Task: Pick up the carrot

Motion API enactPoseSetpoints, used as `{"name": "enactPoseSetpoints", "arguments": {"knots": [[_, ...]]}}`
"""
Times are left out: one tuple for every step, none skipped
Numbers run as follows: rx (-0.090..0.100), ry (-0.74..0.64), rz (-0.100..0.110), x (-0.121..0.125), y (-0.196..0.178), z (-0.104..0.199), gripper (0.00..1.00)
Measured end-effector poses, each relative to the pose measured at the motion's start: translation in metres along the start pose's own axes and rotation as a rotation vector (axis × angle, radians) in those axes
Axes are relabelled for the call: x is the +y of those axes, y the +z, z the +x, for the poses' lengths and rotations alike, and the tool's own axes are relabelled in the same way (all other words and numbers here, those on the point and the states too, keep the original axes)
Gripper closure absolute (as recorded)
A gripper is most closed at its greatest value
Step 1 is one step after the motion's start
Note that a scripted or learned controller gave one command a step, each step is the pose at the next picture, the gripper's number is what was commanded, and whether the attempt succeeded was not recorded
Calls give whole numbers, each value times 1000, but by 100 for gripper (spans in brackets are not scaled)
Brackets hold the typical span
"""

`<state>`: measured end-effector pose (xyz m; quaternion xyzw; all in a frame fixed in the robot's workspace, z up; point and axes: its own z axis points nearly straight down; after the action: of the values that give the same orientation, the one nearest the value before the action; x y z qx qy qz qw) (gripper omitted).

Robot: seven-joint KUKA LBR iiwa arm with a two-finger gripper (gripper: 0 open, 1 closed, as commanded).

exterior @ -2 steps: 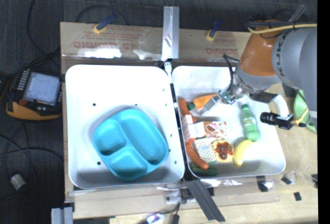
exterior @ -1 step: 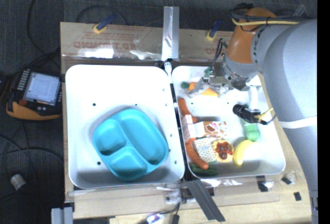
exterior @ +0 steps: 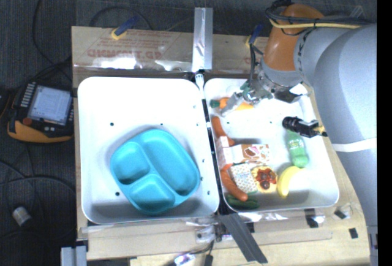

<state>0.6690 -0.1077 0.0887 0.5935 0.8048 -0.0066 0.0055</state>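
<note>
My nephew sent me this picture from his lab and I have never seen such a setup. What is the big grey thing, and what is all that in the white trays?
The grey thing is a robot arm with an orange band, reaching in from the right. One camera looks down from above. Its gripper sits low at the far end of the right bin, beside a small orange piece, maybe the carrot. Whether it grips anything is unclear. That bin also holds a banana, a green bottle, food packets and a sausage. The left bin holds a blue divided plate.
</note>
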Motion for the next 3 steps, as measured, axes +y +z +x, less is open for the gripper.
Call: {"name": "enactPoseSetpoints", "arguments": {"knots": [[10, -122, -13, -19, 1, -27, 0], [10, -175, -13, -25, 1, -38, 0], [5, -371, 14, -9, 0, -10, 0]]}}
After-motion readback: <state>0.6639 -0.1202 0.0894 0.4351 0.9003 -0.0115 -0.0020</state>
